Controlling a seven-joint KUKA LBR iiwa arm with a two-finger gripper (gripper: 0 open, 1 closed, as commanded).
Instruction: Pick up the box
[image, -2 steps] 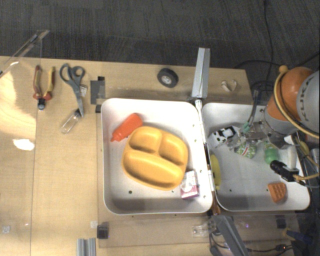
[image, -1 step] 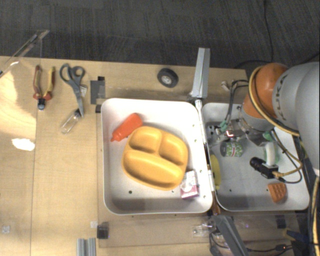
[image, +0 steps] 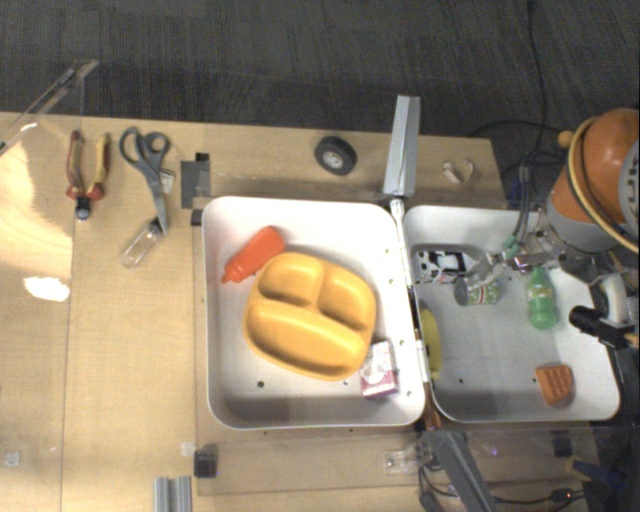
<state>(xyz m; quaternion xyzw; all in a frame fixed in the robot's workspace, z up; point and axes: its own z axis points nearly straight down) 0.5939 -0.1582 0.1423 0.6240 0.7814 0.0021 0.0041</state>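
The box (image: 379, 369) is small and pink and white. It lies in the left bin (image: 230, 390), down in the near right corner. It touches the big yellow tray (image: 310, 315) and sits right by the bin wall. That is a tight spot. I think the fingers may bump the wall or the yellow tray and push the box away. The box may also slip out because it lies at a tilt.

The arm (image: 600, 180) is far from the box. It hangs over the right bin (image: 500, 400), at the far right side. The gripper (image: 515, 258) is small and blurry there, so I cannot tell how it is set. It has a long way to go, across the wall between the two bins.

The left bin holds the big yellow tray in the middle, an orange bottle (image: 252, 254) at the far left of it, and the box.

The right bin holds a green bottle (image: 541, 300), a brown bumpy thing (image: 555, 383) near the front, a small can (image: 480, 291), a black and white thing (image: 437, 263) and a yellow thing (image: 430, 342) by the left wall.
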